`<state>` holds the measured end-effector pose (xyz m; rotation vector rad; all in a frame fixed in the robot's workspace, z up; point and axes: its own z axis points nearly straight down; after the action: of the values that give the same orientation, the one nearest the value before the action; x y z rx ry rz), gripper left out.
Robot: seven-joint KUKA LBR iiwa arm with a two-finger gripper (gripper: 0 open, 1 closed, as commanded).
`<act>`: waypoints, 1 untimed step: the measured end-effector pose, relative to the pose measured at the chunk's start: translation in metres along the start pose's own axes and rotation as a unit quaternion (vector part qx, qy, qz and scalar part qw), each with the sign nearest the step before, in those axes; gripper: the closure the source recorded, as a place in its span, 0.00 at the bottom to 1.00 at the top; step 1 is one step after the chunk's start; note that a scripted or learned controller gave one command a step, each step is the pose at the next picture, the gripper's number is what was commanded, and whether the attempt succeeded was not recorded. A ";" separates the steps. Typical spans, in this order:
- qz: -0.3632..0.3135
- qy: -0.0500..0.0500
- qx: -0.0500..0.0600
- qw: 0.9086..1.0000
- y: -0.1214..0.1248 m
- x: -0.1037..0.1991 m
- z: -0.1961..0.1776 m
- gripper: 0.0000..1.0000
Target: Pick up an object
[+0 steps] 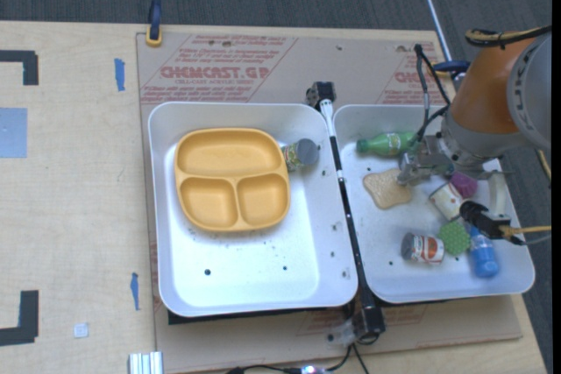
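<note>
The grey arm's two-finger gripper [412,166] is hanging low in the right white bin [386,276], just over the flat tan bread-shaped piece [387,188] and near the green plastic bottle [386,143]; I cannot tell how it is set. The tan piece looks the likeliest target, though that is my guess. To grip it well, the gripper should be coming straight down over its edge, keeping clear of the bottle. The yellow divided plate [232,178] is sitting in the left bin [219,276].
</note>
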<state>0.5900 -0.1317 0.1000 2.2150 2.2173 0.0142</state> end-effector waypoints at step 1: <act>-0.001 0.000 0.005 1.000 0.004 0.106 -0.086 1.00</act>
<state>0.5926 -0.0258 0.1858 2.2177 2.2243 0.0046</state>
